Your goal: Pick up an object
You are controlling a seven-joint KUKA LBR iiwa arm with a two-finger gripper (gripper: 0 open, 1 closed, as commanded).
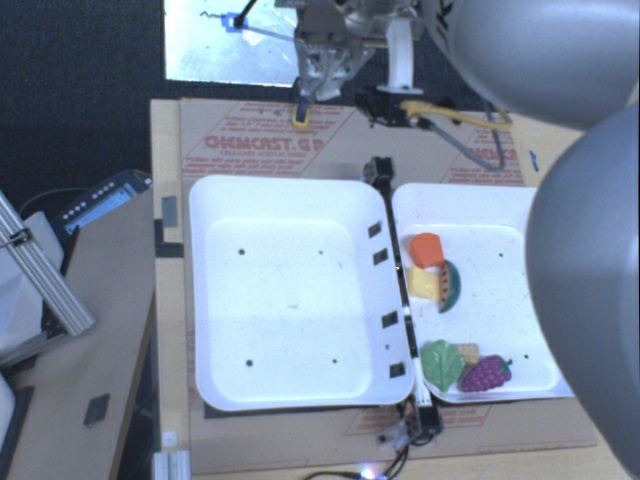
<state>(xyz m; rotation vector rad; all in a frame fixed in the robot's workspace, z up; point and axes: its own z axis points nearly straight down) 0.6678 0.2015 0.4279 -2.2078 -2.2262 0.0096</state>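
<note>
the gripper (322,80) hangs high above the bench, beyond the far edge of the left bin (290,298); whether it is open or closed, i cannot tell. the toys lie in the right bin (490,238): an orange block (427,249) touching a yellow block (424,284), a green leaf (441,363) and purple grapes (485,373) near the front rim.

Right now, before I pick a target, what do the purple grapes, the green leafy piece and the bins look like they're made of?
Purple grapes: likely moulded plastic toy food, one uniform colour with a soft sheen. Green leafy piece: likely plastic or rubber too, flat even green; too small to tell which. Right bin and left bin: thin formed plastic, going by the smooth white surface, rounded corners and shallow rim.
</note>
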